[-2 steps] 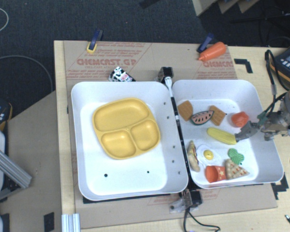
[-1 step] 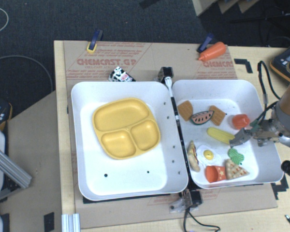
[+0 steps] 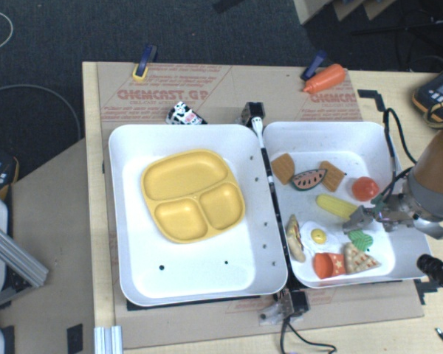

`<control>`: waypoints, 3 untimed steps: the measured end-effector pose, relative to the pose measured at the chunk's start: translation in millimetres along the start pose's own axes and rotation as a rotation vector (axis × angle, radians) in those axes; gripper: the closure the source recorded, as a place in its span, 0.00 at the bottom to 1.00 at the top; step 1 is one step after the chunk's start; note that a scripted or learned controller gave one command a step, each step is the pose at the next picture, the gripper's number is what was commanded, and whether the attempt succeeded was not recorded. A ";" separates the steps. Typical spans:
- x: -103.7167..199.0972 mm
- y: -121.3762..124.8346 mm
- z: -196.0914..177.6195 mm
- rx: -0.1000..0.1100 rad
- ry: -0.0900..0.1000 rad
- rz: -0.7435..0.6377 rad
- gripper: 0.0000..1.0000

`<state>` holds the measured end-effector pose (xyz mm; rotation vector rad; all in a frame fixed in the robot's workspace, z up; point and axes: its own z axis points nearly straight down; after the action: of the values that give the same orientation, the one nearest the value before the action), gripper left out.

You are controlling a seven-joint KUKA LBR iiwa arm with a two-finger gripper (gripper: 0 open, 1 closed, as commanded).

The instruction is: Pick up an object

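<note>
The right bin holds several toy foods: a brown cookie, a watermelon slice, a brown chunk, a red tomato, a yellow banana-like piece, a fried egg, a green piece, a pizza slice and a red piece. My gripper hangs low over the right side of this bin, just right of the yellow piece, below the tomato and above the green piece. I see nothing held in it.
A yellow divided plate lies in the left bin. Behind the bins lie an orange carrot toy, a black-and-white toy and a yellow clamp. A cable runs along the right bin's right side.
</note>
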<state>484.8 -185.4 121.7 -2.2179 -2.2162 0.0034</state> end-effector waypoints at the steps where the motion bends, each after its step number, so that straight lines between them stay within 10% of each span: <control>1: 0.4 0.1 38.8 -0.003 -0.001 0.000 0.00; 2: 0.1 0.8 26.4 -0.008 -0.004 0.001 1.00; 3: -10.4 0.9 -29.3 -0.011 -0.007 0.000 1.00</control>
<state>485.8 -195.9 151.0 -2.2265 -2.2255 -0.0021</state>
